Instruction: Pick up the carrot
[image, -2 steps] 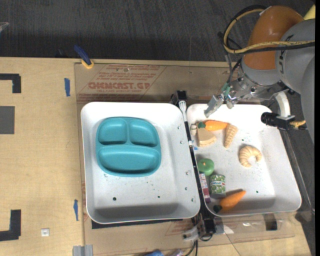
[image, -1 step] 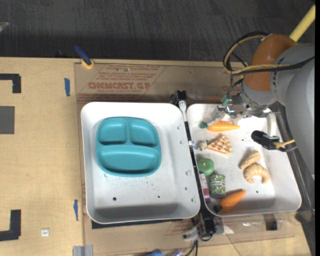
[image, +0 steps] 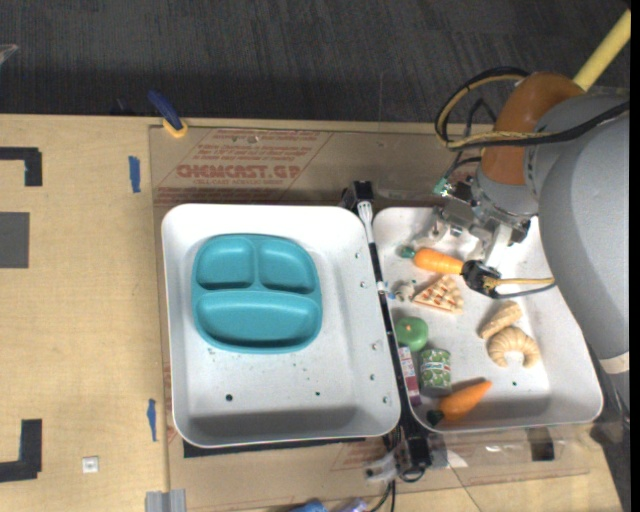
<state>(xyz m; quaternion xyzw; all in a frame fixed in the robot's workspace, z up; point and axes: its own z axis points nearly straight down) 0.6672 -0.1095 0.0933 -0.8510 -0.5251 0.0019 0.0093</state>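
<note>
Over the right bin (image: 575, 385), the jaws (image: 452, 243) sit just above a carrot (image: 438, 261); their opening cannot be told.

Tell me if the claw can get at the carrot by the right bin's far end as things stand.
Probably yes: the claw hangs right beside that carrot, and nothing lies on top of it; the waffle sits just nearer.

We note red print on the cardboard sheet (image: 250, 160) behind the bins. Its large line appears to read "CHEMCAST GP", though blur leaves this uncertain. The smaller line above it is illegible. The small green can (image: 435, 368) bears an unreadable label.
</note>
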